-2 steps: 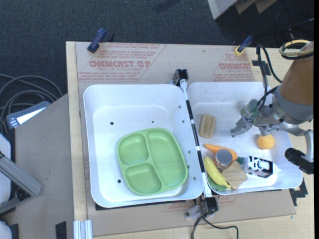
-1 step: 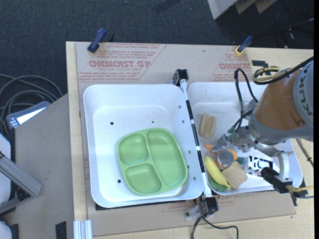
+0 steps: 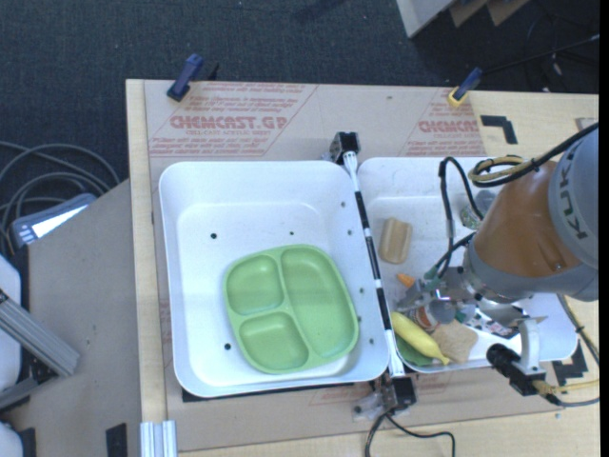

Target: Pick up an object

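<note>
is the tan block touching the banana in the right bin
Apart. The camera view shows the tan block higher in the right bin, with bare white floor plainly between it and the banana.

A single fixed camera hangs above the worktop [image 3: 238, 112] and looks down at a slant, so the far edge sits toward the top of the frame and the near edge toward the bottom. It stands far enough back to take in both white bins, the left bin [image 3: 190, 255] whole and the right bin [image 3: 419, 184] partly covered by the arm [image 3: 533, 227], which enters from the right. Dark floor [image 3: 143, 17] shows beyond the far edge.
</note>
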